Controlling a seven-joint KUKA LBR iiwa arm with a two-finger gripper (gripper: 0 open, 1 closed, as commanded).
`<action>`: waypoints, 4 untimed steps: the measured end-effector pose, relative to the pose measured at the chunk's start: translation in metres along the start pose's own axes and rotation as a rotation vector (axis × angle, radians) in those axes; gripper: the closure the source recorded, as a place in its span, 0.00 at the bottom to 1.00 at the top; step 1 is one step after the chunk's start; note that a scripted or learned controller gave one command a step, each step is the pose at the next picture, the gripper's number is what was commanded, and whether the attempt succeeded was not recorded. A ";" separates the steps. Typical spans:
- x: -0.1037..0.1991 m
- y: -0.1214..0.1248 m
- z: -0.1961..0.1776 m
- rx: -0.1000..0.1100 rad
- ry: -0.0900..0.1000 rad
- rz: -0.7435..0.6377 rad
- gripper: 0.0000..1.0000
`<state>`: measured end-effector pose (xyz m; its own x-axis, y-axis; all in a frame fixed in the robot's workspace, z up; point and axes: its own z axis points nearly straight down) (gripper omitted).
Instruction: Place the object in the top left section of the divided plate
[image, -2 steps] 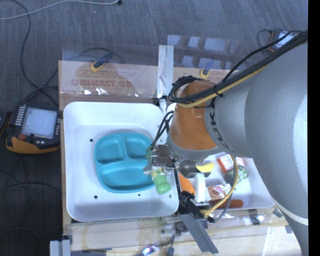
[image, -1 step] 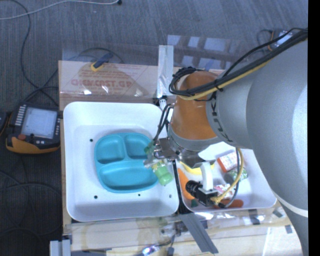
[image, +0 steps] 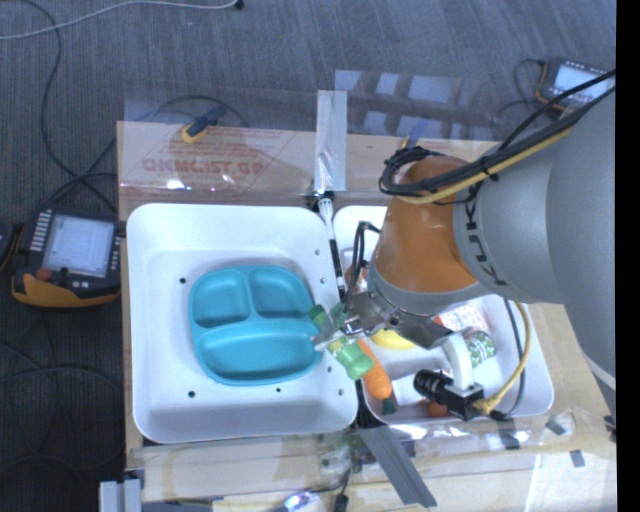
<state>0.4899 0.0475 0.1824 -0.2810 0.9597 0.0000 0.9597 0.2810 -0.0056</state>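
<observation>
Seemingly, fingers (image: 335, 328) meet a green object (image: 351, 358) beside the divided plate (image: 250, 325).

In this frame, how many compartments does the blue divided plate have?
3. The blue divided plate in the left bin has two small compartments side by side along its far edge and one long compartment along its near edge. The claw covers its right rim.

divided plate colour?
Turquoise blue divided plate, clearest in the camera view, lying in the left bin.
</observation>
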 end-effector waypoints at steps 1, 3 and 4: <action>-0.008 -0.010 0.000 0.000 0.001 0.047 1.00; -0.016 0.092 -0.001 -0.003 0.000 -0.210 1.00; -0.016 0.093 -0.001 -0.004 -0.001 -0.210 0.00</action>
<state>0.5833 0.0582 0.1828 -0.4748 0.8801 0.0000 0.8801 0.4748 -0.0020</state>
